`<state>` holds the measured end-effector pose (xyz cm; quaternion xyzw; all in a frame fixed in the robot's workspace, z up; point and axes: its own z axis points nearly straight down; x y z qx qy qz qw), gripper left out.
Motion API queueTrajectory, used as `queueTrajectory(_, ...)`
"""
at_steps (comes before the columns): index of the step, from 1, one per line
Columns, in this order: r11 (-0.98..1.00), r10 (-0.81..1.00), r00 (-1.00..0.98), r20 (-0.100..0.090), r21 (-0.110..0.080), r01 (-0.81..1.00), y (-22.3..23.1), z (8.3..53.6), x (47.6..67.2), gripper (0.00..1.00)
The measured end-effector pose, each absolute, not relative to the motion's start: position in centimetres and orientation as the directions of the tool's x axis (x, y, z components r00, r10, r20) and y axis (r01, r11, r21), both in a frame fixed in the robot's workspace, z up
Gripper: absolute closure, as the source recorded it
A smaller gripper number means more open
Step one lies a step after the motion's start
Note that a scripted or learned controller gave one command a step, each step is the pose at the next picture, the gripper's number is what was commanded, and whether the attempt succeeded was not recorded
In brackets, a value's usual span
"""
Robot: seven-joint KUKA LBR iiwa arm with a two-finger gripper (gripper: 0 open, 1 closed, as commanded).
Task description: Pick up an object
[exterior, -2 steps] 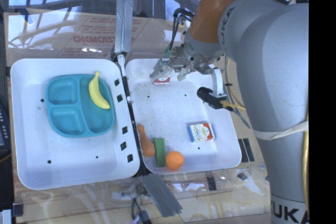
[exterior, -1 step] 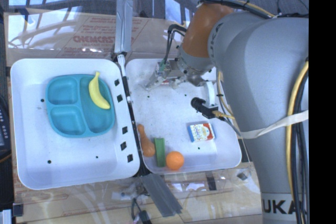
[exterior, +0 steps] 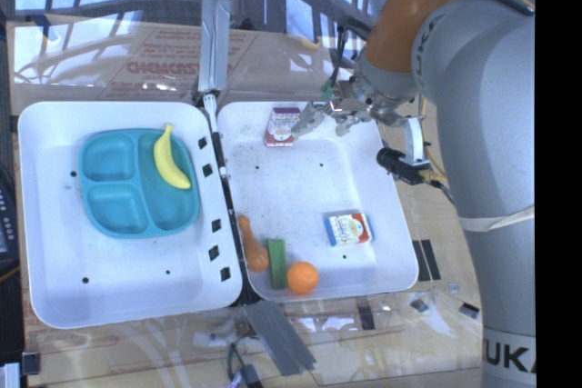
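Observation:
In the right bin lie a small red and white carton near the far wall, a blue and orange packet, an orange, a green block and an orange carrot-shaped piece. My gripper hangs over the bin's far side, just right of the red and white carton and close to it. I see nothing held in it. The grey arm with its orange band comes in from the upper right.
The left bin holds a blue divided tray with a yellow banana on its right part. A ridge with black clips separates the bins. The middle of the right bin's floor is bare.

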<state>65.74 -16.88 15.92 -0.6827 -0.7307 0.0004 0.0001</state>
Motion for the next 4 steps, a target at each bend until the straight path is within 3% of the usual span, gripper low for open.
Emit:
queueTrajectory(1, 0.146, 0.989, -0.146, 0.001, -0.005, 0.989, -11.1, 8.9, 65.6, 0.00)
queueTrajectory(2, 0.180, 0.984, -0.180, 0.001, -0.004, 0.984, -15.2, 9.0, 59.2, 0.00)
queueTrajectory(3, 0.131, 0.991, -0.131, -0.001, -0.002, 0.991, -20.6, 16.3, 54.1, 0.00)
queueTrajectory(4, 0.111, 0.994, -0.111, -0.005, 0.014, 0.994, -21.2, 9.8, 48.3, 0.00)
